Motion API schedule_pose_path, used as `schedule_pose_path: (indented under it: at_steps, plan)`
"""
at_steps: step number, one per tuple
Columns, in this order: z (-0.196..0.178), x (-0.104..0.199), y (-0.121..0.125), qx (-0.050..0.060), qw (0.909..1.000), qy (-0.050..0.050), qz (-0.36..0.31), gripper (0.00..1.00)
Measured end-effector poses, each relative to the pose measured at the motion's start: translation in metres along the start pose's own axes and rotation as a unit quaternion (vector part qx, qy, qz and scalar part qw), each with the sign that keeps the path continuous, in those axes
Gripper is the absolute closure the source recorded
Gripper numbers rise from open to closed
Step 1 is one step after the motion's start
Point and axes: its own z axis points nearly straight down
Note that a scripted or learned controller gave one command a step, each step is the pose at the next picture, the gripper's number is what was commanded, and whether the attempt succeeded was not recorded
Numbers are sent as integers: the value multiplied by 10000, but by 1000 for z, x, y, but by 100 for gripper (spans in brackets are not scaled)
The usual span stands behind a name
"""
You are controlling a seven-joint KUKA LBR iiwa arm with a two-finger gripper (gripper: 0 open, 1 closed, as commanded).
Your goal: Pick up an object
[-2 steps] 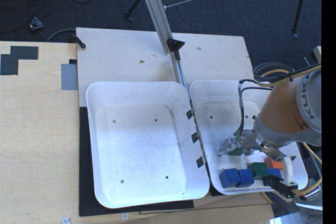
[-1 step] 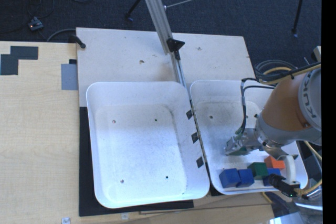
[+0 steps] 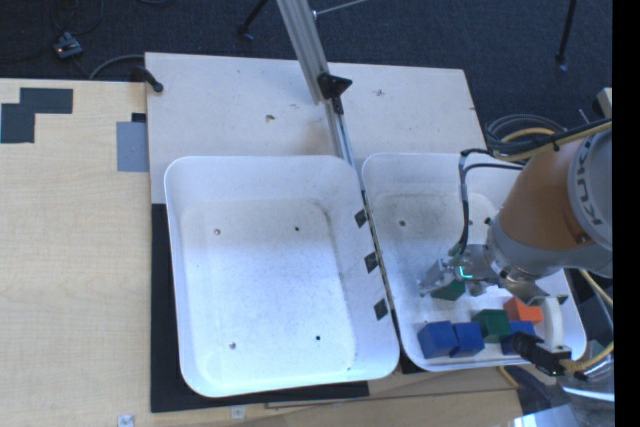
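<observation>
Though low in the right bin (image 3: pixel 420 185), claw (image 3: pixel 447 280), grip state unreadable, just above-left of the blue blocks (image 3: pixel 450 338).

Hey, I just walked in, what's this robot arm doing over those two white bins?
The arm reaches in from the right over the right bin, trying to pick something up. Its gripper is low in that bin, right at a dark green object; a grasp can't be confirmed. Two blue blocks, a green block and an orange block lie clustered at the bin's near corner. The left bin sits alongside.
</observation>
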Motion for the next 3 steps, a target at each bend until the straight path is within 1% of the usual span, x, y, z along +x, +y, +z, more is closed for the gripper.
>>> schedule_pose_path:
  at_steps: [1,2,3]
  plan:
    - [-9,-1,-1,6,10000,0,20,100]
    - [-93,63,54,-28,10000,4,-89,100]
    - [-88,35,65,19,10000,-12,-46,100]
